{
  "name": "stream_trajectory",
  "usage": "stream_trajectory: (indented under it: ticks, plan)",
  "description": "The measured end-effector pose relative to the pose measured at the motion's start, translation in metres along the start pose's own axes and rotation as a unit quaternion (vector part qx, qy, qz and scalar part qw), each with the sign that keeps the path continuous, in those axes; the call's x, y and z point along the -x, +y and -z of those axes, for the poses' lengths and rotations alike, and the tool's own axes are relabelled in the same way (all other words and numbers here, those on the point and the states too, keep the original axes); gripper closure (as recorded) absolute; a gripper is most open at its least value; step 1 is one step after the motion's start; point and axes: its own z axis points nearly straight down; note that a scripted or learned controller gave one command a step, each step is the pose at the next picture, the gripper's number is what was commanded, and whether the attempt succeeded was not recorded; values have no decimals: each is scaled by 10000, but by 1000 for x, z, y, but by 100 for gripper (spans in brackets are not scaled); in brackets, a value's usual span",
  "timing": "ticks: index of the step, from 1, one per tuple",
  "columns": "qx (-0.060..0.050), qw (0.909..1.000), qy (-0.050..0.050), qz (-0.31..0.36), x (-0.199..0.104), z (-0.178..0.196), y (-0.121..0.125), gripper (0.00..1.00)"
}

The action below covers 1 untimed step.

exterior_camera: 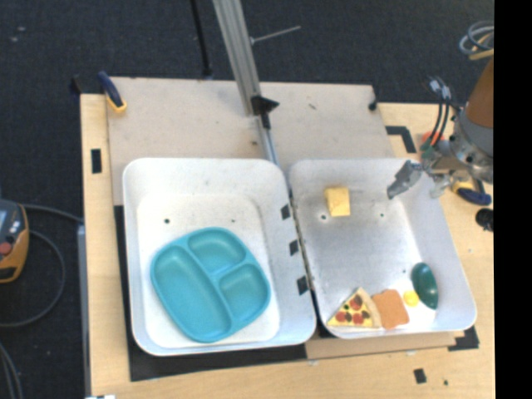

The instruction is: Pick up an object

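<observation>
The hand (pixel 413 179) hangs over the right bin's (pixel 366 248) 2 o'clock rim; I cannot tell whether it grasps anything. The yellow block (pixel 337 200) sits alone at 11 o'clock. The pizza slice (pixel 353 310), orange piece (pixel 389 307) and green piece (pixel 425 283) crowd the 5 o'clock corner, where walls and neighbours could block a grab.

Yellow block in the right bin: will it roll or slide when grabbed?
The yellow block looks boxy with flat faces, so it probably won't roll. It sits alone on the smooth floor of the right bin, so a glancing touch from the end effector could slide it. It looks small, likely light.
</observation>
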Motion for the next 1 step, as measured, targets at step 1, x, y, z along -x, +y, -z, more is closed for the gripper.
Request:
stream_trajectory:
  ticks: [1]
  plan:
    - [0, 10000, -2, -11, 0, -42, 0, 0]
